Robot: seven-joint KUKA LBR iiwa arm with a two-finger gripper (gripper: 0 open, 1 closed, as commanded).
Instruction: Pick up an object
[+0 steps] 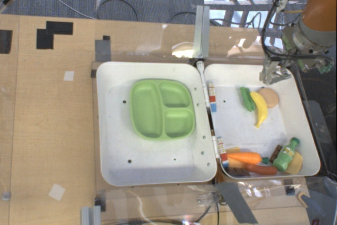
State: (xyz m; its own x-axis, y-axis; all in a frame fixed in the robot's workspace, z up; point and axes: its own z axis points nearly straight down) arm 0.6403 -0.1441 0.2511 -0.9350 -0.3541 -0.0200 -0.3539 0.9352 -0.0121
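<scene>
The gripper hangs over the far right part of the right bin, just above and beside a tan round piece. Nothing shows between its fingers. Next to the tan piece lie a yellow banana and a green vegetable. Along the bin's near edge lie an orange carrot, a red-brown sausage, a green bottle, a brown stick and a yellow block.
A green divided plate sits in the left bin. A metal post stands behind the divider between the bins. Cables loop above the arm's wrist at the upper right.
</scene>
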